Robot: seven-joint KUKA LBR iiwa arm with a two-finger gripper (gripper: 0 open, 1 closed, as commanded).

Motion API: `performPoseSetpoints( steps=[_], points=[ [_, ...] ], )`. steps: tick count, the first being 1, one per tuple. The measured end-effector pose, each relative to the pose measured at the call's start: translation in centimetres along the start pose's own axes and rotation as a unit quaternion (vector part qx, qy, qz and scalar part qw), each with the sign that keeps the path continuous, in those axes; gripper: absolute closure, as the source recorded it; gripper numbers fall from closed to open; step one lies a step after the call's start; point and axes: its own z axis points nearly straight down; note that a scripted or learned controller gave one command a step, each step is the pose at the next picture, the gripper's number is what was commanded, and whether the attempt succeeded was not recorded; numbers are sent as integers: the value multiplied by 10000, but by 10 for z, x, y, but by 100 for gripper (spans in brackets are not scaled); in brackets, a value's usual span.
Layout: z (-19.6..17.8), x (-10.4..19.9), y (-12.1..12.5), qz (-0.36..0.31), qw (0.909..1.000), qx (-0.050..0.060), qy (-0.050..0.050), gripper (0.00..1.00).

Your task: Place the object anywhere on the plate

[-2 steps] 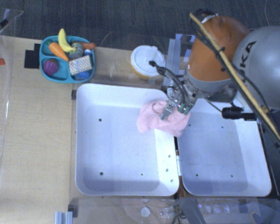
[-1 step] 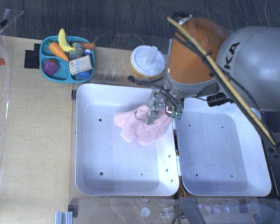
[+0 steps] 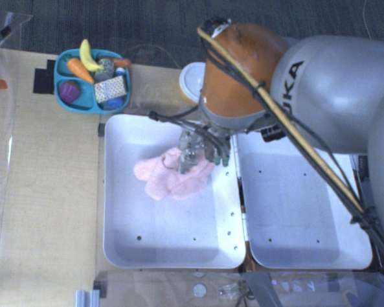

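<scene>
The gripper (image 3: 190, 157) presses into the pink cloth (image 3: 172, 176) (whether its grip is closed, I cannot tell), so limp fabric may slip free when lifted toward the plate (image 3: 193, 80)

a robotics lab: industrial arm (image 3: 339, 81) over white bins (image 3: 124, 197) on a wooden bench (image 3: 40, 192).
</scene>
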Motion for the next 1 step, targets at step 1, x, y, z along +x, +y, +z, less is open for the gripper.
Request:
performPoseSetpoints(
  steps=[1],
  points=[
    [-1, 0, 0, 1, 10000, -2, -5, 0]
  ],
)
